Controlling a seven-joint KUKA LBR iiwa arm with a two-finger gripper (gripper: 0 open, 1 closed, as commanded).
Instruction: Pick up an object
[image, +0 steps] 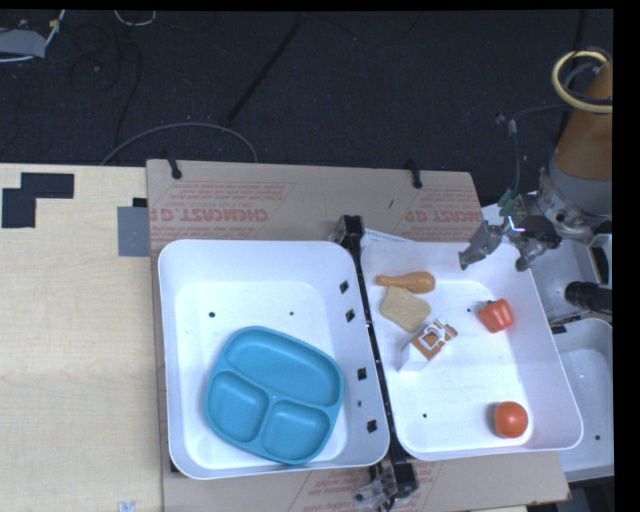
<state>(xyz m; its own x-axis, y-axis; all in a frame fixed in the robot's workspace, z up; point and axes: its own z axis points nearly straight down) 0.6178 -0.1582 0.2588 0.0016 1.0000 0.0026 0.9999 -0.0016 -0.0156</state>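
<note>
Orange-banded and grey, the arm holds its gripper (503, 246) spread open and empty above the right bin's (560, 370) far edge, the red pepper (495, 316) lying nearest, just below it toward the camera, on the bin floor.

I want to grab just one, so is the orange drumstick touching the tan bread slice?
Cannot tell. In the camera view the orange drumstick lies right above the tan bread slice, with no plain gap or contact visible.
</note>
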